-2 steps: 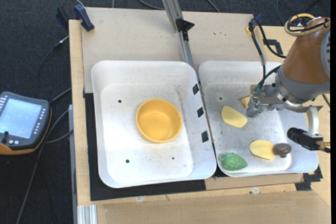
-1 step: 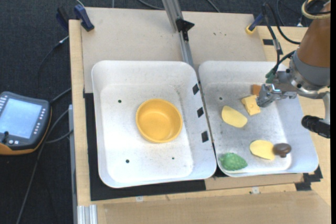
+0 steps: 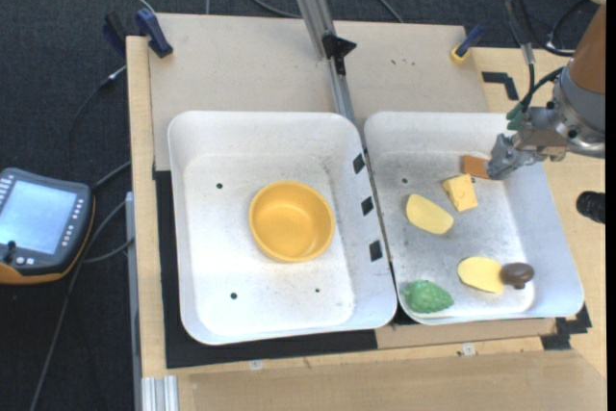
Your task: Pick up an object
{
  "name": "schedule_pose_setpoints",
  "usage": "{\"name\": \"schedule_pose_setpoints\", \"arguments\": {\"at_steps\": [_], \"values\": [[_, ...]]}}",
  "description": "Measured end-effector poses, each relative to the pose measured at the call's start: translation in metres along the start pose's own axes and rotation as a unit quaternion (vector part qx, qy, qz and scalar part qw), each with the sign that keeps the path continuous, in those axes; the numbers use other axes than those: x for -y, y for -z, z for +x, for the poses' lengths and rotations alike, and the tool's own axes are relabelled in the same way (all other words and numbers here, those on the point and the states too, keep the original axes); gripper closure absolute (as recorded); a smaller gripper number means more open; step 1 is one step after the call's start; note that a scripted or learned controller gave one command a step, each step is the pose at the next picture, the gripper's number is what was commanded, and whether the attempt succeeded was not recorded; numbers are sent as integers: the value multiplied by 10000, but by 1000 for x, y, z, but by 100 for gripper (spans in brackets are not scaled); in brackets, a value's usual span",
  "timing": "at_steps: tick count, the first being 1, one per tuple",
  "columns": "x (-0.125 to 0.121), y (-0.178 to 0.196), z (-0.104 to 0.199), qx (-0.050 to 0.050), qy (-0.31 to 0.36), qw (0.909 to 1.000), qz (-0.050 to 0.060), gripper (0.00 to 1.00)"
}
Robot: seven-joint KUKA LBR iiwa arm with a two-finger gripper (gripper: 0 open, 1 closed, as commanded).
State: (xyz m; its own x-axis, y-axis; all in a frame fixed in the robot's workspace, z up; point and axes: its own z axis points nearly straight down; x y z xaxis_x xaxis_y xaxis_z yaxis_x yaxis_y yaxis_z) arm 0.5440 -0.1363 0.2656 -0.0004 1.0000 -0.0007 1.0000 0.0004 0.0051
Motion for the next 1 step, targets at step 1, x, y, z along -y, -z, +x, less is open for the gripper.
{"name": "schedule_pose_setpoints", "arguments": {"at_steps": [1], "values": [[-6,3,58,-10,23,10000,23,100]]}}
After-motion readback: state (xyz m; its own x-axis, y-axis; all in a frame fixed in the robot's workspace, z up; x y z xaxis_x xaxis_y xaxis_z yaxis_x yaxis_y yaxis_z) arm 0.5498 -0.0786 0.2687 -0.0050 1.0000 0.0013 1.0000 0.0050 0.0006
